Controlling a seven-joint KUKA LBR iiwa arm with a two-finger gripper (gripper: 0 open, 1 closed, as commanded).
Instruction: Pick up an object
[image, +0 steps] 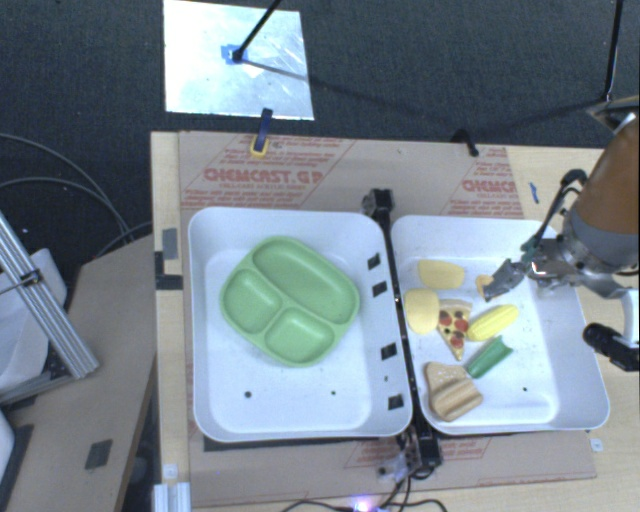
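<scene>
Lying in the right bin (560, 400), the toy foods are clustering toward its left half: a pale yellow rounded piece (440, 273) at the top, a yellow lemon-like lump (421, 311) below it, a pizza slice (455, 326) with red dots touching that lump, a glossy corn cob (494, 322) just beside the slice at its 3 o'clock, a green stick (488, 357) at the cob's 6 o'clock, and a tan bread-like piece (451, 389) nearest the front rim. A small orange bit (485, 283) is showing right at the tip of the tool (500, 280), which is hanging at the cob's 12 o'clock; whether its fingers are wide or narrow, I cannot tell. The grey arm (600, 215) is reaching in from 3 o'clock.

The left bin (215, 400), smooth white plastic with rounded corners, is carrying a matte green divided plate (290, 300) with three compartments, sitting tilted near its middle. Black clips are lining the seam between the bins.

Both bins are resting on a brown cardboard sheet (300, 170) printed with red lettering, laid over a pale wooden tabletop (110, 340). Dark carpet (80, 70) is surrounding it, with a shiny silver sheet (240, 60) at 12 o'clock and an aluminium frame (40, 300) at 9 o'clock.
</scene>
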